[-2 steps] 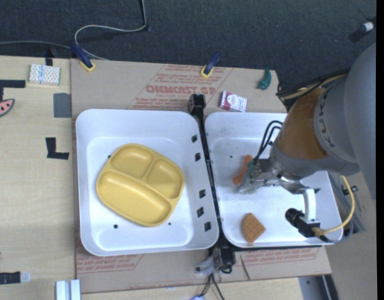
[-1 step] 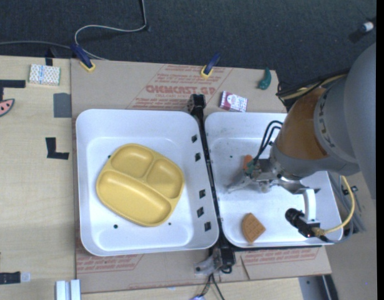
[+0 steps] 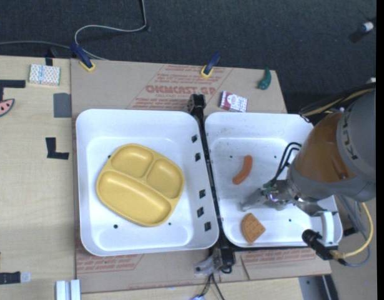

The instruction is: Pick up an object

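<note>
An orange sausage-shaped piece (image 3: pixel 243 169) lies tilted on the floor of the right bin (image 3: pixel 266 124), near that bin's middle and toward its left half, touching nothing else. Below it, close to the bin's near wall, rests a small tan, cracker-like square (image 3: pixel 253 227), well apart from the sausage. The pincer (image 3: pixel 249 202) sits low between the two, its pale grey tip pointing left toward the divider, just beside the cracker's upper edge and below the sausage; whether its tips are apart or together I cannot tell, and nothing is seen between them. Behind it the arm (image 3: pixel 341 155) enters from the right, its orange band broad over the bin's right side, with black cables looping near the wrist. The left bin (image 3: pixel 92 167) holds a yellow divided plate (image 3: pixel 140 183) with three compartments, lying flat and turned at a slant near the bin's centre. Both bins sit side by side on a sheet of brown cardboard (image 3: pixel 173 86) printed in red letters, which rests on the pale wooden tabletop (image 3: pixel 29 167). On the cardboard, just above the right bin's far left corner, lies a small red-and-white packet (image 3: pixel 233 102). A teal piece (image 3: pixel 265 78) sits at the cardboard's far right edge, and two blue-and-yellow clamps (image 3: pixel 84 57) grip its far edge.
</note>
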Controlling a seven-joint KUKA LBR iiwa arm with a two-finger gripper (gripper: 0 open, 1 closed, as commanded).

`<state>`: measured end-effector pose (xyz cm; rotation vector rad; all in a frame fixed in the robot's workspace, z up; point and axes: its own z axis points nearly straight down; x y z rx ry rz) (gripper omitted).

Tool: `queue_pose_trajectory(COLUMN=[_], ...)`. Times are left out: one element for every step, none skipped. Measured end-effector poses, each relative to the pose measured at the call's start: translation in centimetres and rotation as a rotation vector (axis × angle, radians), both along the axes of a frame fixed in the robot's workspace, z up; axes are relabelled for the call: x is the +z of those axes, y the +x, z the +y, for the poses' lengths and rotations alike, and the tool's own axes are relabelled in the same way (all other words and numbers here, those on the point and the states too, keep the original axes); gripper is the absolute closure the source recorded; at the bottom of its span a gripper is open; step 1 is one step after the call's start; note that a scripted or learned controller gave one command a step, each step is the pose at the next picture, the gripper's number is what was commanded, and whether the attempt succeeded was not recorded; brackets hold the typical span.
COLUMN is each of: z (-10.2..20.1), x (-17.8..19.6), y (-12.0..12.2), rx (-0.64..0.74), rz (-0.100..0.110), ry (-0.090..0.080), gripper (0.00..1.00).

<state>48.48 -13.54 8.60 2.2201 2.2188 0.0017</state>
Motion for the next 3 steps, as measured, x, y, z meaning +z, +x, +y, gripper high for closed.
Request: queue_pose_trajectory(z=[4.19,4.09,4.08], x=[0.02,0.97,0.96], y=[6.50,6.46,6.46], rx=[0.003,0.002,0.003], rz=[-0.003,-0.002,-0.002], ry=[0.000,-0.003,-0.003], gripper=[0.00,1.00,0.00])
